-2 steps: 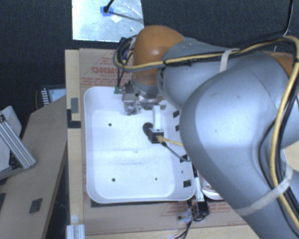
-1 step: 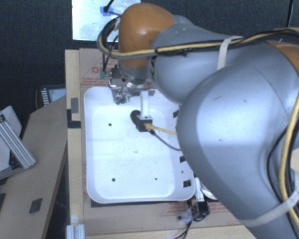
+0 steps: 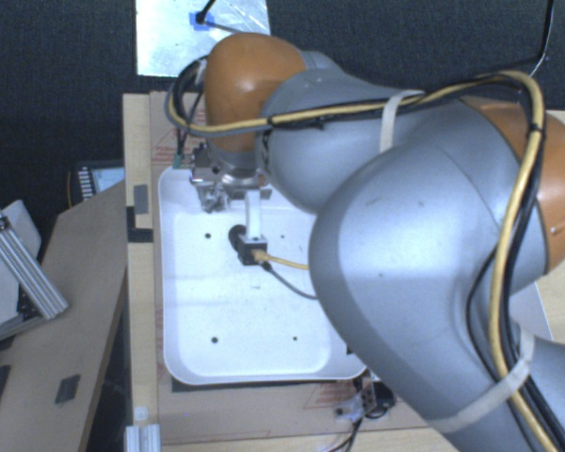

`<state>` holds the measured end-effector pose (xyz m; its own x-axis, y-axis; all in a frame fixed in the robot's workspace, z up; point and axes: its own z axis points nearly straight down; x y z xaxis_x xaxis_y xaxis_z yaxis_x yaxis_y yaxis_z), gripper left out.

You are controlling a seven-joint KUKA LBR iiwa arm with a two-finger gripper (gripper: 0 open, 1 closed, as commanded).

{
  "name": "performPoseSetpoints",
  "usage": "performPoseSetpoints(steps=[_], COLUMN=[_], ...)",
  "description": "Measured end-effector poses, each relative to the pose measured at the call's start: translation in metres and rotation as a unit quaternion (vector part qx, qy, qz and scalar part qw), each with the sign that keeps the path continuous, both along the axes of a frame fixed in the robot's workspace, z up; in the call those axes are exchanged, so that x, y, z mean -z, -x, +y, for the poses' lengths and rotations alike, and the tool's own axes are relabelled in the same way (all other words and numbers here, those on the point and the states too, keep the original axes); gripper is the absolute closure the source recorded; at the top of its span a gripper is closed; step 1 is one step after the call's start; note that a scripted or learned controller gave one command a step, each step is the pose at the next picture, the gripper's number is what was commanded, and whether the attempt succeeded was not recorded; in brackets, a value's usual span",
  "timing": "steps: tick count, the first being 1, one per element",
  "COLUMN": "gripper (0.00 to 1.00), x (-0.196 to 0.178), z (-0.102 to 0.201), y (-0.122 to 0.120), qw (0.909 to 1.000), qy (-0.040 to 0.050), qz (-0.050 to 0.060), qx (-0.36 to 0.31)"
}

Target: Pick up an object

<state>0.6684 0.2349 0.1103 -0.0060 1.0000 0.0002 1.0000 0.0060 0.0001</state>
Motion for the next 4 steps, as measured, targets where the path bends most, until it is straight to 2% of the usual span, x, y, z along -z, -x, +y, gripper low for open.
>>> performPoseSetpoints(steps=[1,2,3,4], gripper=[1.0,1.0,1.0,1.0], x=[-0.161,-0.148,-0.027,-0.04], z=[-0.034,0.002,-0.017,0.0], y=[-0.003,0.055,0.091,0.092], qw=[0.9999,1.0,1.0,1.0], qy=[-0.0021,-0.0003,0.0016,-0.0005], qz=[-0.009,0.001,0.005,0.0], qx=[0.003,-0.001,0.003,0.001])
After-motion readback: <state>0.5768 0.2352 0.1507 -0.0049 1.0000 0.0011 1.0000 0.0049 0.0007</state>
